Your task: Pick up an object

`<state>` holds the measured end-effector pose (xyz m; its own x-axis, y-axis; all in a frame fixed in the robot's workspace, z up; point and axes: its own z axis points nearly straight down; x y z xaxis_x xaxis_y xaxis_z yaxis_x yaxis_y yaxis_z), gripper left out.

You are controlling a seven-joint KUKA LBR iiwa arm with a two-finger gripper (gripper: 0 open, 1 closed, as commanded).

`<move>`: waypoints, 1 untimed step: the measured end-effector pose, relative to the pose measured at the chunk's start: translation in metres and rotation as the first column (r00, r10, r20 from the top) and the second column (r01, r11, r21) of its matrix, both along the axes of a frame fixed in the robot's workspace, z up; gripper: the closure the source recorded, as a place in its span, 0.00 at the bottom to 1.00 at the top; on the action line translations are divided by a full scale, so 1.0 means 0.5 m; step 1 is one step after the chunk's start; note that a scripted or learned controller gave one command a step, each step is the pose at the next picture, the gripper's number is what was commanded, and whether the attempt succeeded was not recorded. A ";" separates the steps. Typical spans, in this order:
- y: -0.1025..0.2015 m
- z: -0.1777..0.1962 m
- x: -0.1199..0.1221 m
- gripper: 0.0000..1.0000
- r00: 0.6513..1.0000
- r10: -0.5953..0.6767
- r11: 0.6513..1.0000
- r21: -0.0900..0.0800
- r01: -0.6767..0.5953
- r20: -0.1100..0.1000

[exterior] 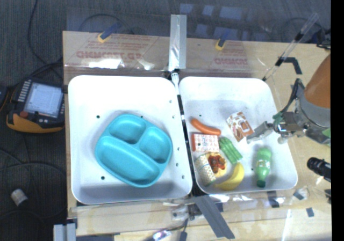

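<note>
The right bin [215, 87] holds several items. An orange carrot [205, 126] lies near its left wall, with a red-and-white packet [204, 142] just below it. A small brown-and-white carton [239, 125] sits mid-bin. A green pod-like vegetable [231, 150], a round food-printed pack [210, 165], a yellow banana [232, 177] and a green bottle [262, 166] fill the front. My gripper [258, 133] hangs over the bin's right side, just right of the carton and above the bottle. Nothing is seen held in it.
The left bin [86, 95] carries a blue divided plate [134, 148]. A metal divider post [177, 41] stands behind the seam between the bins. A handheld pendant [35, 106] lies on the floor to the left. The arm's orange band [317, 87] sits at the right edge.
</note>
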<state>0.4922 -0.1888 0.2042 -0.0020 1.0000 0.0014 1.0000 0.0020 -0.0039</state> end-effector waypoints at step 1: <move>0.011 -0.228 0.111 0.00 0.996 -0.088 0.996 -0.007 0.088 0.017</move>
<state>0.5479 -0.1835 0.0900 0.0862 0.9963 -0.0055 0.9962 -0.0861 0.0130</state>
